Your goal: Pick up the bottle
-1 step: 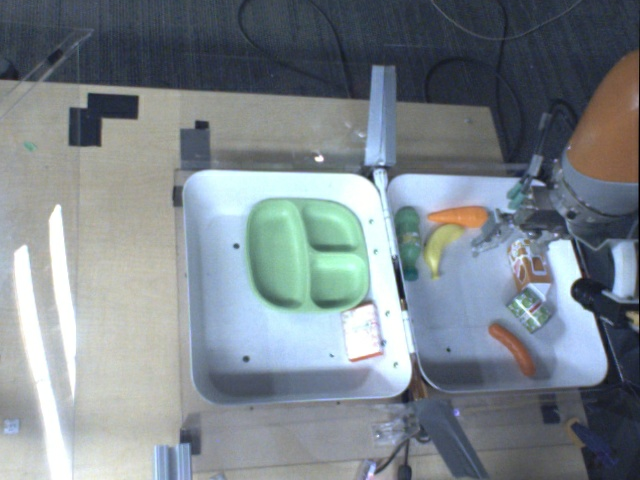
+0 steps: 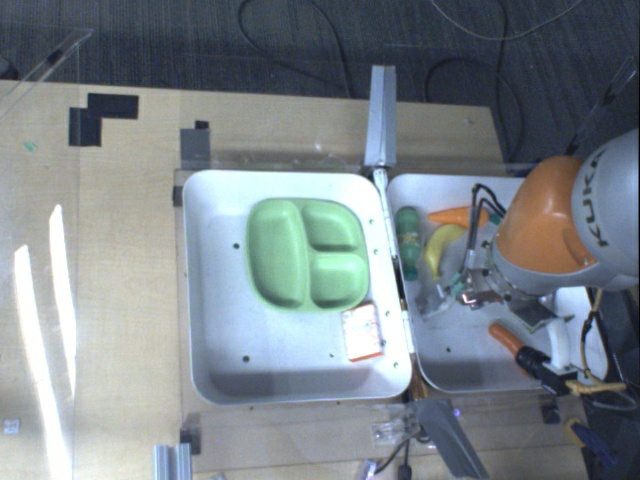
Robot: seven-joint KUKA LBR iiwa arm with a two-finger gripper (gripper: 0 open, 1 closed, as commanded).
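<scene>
The bottle (image 2: 407, 234) is green and clear and lies along the left wall of the right bin (image 2: 470, 373), its cap toward the back. My gripper (image 2: 447, 292) hangs low over that bin, below the orange band of the arm (image 2: 545, 230). It is just right of the bottle's lower end and in front of a yellow banana (image 2: 441, 248). I see nothing held in it.
An orange carrot (image 2: 451, 214) lies behind the banana. An orange-handled tool (image 2: 519, 347) rests at the right bin's front right. The left bin (image 2: 215, 268) holds a green divided tray (image 2: 306, 253) and a small white and red card (image 2: 362, 330).
</scene>
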